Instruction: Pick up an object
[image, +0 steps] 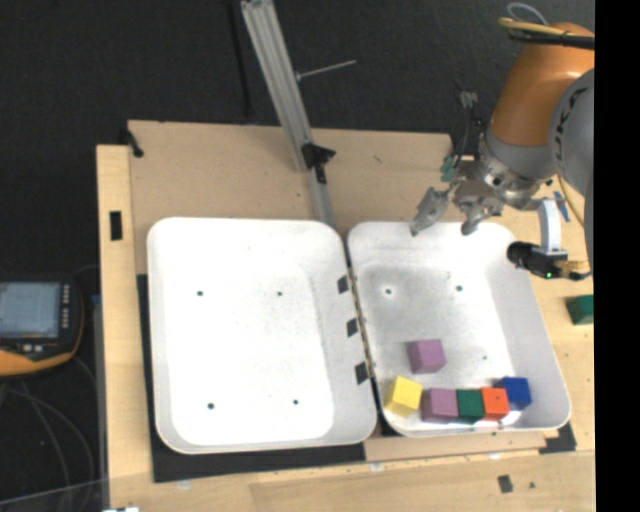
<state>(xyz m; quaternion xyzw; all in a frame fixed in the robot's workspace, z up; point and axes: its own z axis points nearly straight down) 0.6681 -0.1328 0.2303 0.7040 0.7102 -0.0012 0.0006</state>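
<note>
Gripper (446, 212) fingers are spread apart with nothing between them, and it hangs over the far edge of the right bin (520, 300), well apart from the blocks, so it likely has to come down to them for a pick. That bin holds a purple block (426, 355) by itself, and near its front wall sit a yellow block (405, 394), another purple one, a green one, an orange one and a blue block (516, 391). Beside it on the tabletop (390, 160) lies the left bin (250, 330).
</note>
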